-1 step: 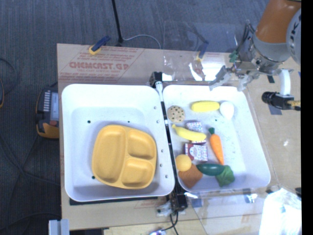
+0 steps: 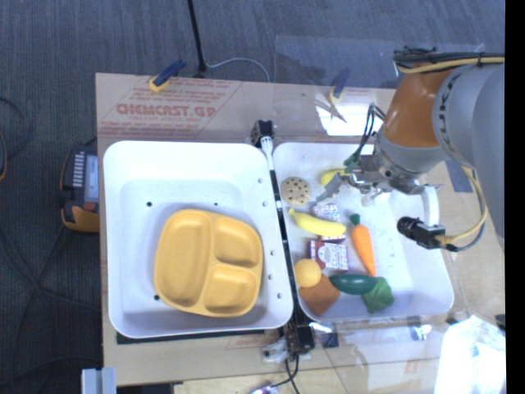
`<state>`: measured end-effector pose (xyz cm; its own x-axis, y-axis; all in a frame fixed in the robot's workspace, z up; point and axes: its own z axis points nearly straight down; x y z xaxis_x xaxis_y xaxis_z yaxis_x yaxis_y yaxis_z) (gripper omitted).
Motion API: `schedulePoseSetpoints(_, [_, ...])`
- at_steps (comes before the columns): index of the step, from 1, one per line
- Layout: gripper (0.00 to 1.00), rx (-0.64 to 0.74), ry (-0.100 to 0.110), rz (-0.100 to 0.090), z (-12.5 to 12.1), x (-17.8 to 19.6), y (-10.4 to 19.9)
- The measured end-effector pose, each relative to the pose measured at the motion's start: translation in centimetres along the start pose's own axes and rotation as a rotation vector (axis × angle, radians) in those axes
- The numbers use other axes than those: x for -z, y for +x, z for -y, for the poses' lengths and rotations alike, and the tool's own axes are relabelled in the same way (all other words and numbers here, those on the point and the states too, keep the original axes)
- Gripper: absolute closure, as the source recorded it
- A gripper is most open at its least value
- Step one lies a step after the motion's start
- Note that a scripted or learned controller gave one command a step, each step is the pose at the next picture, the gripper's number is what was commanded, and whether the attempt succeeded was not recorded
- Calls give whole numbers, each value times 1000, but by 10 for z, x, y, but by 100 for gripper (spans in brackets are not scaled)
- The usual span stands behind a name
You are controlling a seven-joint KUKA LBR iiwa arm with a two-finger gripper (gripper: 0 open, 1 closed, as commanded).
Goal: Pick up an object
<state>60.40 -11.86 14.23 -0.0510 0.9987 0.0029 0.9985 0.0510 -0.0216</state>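
Note:
The right bin [image 2: 426,290] holds several toy foods. A speckled cookie [image 2: 294,190] lies near its left wall, with a yellow banana [image 2: 317,222] just below it. Beside them lie a silver wrapper [image 2: 327,212], an orange carrot [image 2: 363,248], a red packet [image 2: 331,255], a yellow lemon [image 2: 308,272], a brown piece [image 2: 321,295] and a dark green vegetable [image 2: 353,283]. My gripper [image 2: 341,182] hangs low over the bin's upper middle, right of the cookie and above the wrapper. A small yellow piece [image 2: 330,175] lies right beside it. Nothing shows as lifted.
The left bin [image 2: 131,179] carries a yellow compartment plate [image 2: 209,261]. A black divider clamp [image 2: 263,131] sits between the bins at the back. The grey arm with its orange band [image 2: 414,121] covers the right bin's upper right corner. Cables run along the bench's right side.

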Motion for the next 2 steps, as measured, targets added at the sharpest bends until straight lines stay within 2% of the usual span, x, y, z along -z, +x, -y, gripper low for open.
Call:
schedulePoseSetpoints(1, [0,-148,-48,-3,66,-48,-13])
schedulePoseSetpoints(2, [100,-149,-51,-2,64,-39,-14])
